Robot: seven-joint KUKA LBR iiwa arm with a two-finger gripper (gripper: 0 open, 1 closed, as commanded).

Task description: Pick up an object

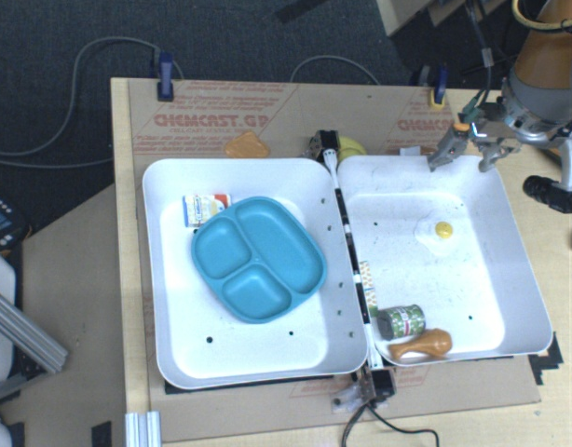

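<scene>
Small yellow object (443, 230) — alone on right bin (510, 250) floor, near centre

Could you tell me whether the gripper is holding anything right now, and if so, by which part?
Nothing is held: the gripper hangs open over the right bin's far edge.

Blue divided plate (258, 258) in white left bin (165, 250) (right bin (496, 277) white too); yellow ball (443, 230).

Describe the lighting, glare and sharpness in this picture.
Camera view: even overhead light, soft shadows; the white bins look bright and slightly washed out; the blue plate is crisp; the pincer at the right bin's far rim is a little soft; the bin edges bow slightly.
</scene>
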